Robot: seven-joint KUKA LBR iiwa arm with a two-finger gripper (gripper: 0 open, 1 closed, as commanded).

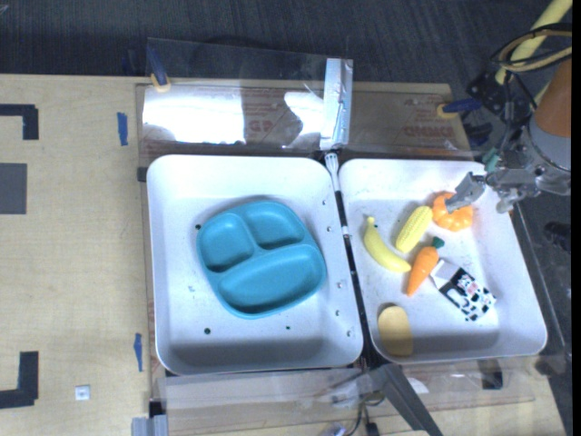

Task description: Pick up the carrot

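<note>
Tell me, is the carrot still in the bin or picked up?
In the bin. The carrot lies flat on the right bin floor, beside the banana. The tool is apart from it.

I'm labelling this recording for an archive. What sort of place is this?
Probably a robotics lab bench, not a kitchen: two white bins sit on a taped board, the food is toy-like (carrot, banana, corn), and a cabled gripper reaches in.

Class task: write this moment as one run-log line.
task: pick up carrot | gripper: right bin's upper right, over orange item | carrot: in right bin, not held, beside banana
</note>
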